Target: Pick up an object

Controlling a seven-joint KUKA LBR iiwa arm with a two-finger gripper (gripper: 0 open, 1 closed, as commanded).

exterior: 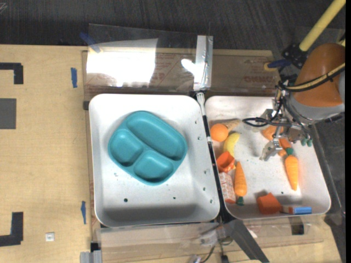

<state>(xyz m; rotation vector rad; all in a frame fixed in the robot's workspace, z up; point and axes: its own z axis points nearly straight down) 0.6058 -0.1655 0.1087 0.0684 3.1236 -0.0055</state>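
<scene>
Two shallow white bins sit side by side, their inner rims touching along a seam down the middle. The left bin [104,196] carries a teal divided plate [146,146] near its centre, with bare white floor all round it — widest toward 6 o'clock.

The right bin [321,196] is busier. Along its 9 o'clock wall, an orange ball [219,132] and a yellow piece [232,143] lie touching, with an orange block [225,160] and a carrot [239,179] just below. A second carrot [292,170] lies near the 3 o'clock rim, and an orange cube [269,203] rests near the 6 o'clock rim beside a small blue piece [302,209].

The gripper [272,146] hangs over the bin's upper centre, toward 1 o'clock, its metal fingers [266,152] set narrow, with nothing visibly between them. An orange scrap [284,144] lies just beside it. Open floor runs down the bin's middle, between the two carrots.
</scene>
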